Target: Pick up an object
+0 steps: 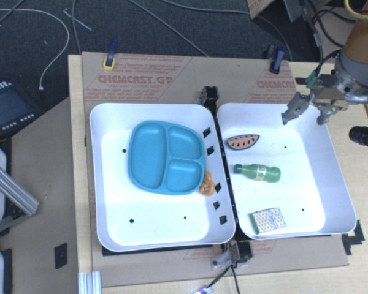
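Packet (268, 220), bottle (257, 173), well below open claw (307, 113)

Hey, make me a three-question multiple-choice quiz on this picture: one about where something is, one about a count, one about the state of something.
1. Where does the blue divided plate lie?
A. In the left bin
B. In the right bin
C. On the cardboard outside the bins

2. How many loose things lie in the right bin?
A. One
B. Three
C. Five

3. How does the green bottle sit?
A. Upright
B. Lying on its side
C. Held in the end effector

Answers: 1 A, the plate rests on the left bin's floor. 2 B, a watermelon slice, the bottle and a small patterned packet. 3 B, its length runs flat along the bin floor, far from the end effector.
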Tool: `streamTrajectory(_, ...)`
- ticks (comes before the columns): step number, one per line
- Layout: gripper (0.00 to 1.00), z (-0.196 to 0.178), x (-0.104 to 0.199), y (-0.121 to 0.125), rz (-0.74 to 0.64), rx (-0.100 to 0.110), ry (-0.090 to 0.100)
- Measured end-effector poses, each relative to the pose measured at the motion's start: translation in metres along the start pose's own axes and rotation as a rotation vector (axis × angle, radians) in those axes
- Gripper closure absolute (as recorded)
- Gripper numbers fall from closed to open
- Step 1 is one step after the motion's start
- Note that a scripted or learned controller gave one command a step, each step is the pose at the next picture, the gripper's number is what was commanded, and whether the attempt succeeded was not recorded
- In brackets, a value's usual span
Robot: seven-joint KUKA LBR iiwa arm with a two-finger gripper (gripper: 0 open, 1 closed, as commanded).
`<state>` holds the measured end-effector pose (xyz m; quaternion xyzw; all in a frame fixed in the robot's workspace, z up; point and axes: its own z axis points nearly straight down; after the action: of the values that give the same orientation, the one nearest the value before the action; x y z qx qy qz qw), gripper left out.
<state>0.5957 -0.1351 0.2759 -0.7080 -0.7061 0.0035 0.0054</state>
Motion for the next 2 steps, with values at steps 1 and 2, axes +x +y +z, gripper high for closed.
streamTrajectory(1, 0.00, -0.007, 0.000, 0.002, -0.003, -0.012, -0.002)
streamTrajectory(2, 0.00, 0.053, 0.008, 0.005, -0.003, -0.006, -0.001)
